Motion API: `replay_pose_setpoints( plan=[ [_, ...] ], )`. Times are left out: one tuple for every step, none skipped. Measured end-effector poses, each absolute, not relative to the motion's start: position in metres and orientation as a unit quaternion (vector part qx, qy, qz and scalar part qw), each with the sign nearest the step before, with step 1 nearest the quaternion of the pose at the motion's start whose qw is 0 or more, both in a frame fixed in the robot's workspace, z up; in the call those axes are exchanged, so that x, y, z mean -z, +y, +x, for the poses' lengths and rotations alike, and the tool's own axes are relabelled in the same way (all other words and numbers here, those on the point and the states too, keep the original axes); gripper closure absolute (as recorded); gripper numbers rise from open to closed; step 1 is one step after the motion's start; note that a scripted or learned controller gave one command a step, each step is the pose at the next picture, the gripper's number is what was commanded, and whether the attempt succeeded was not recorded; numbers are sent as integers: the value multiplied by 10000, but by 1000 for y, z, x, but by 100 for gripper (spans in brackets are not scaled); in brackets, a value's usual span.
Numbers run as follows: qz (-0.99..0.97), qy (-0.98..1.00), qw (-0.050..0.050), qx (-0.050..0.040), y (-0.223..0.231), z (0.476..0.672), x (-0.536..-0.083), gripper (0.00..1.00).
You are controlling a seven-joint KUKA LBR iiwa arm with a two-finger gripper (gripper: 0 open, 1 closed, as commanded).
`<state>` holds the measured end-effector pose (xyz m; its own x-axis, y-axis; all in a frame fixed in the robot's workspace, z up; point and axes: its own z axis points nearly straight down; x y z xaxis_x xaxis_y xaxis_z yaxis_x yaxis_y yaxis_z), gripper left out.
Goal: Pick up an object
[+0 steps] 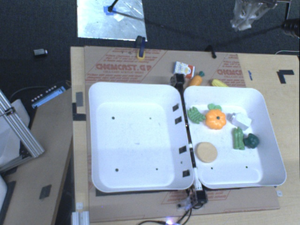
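Note:
The right bin [269, 144] holds several toy foods. An orange pumpkin [216, 119] sits near its middle back, with a green leafy piece [196, 115] to its left and a white-grey object [239, 121] to its right. A green pod [238, 138] and a dark green broccoli [252, 140] lie side by side further right. A tan round disc [206, 152] rests near the bin's left wall. My gripper [244, 14] hangs at the top right of the view, behind the bench's back edge and well away from the bins.
The left bin [101, 125] stands beside the right one. Behind the bins on the cardboard lie a small carrot [195, 80], a yellow piece [219, 83] and a small printed box [183, 69]. A shiny metal sheet [110, 13] lies on the floor at the back left.

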<state>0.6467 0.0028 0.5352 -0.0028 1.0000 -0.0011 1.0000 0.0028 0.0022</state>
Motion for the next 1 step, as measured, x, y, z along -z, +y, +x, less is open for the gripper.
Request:
replay_pose_setpoints(
  plan=[
    [7070, 7072, 12, -4, 0, 645, -535, 100]
  ],
)
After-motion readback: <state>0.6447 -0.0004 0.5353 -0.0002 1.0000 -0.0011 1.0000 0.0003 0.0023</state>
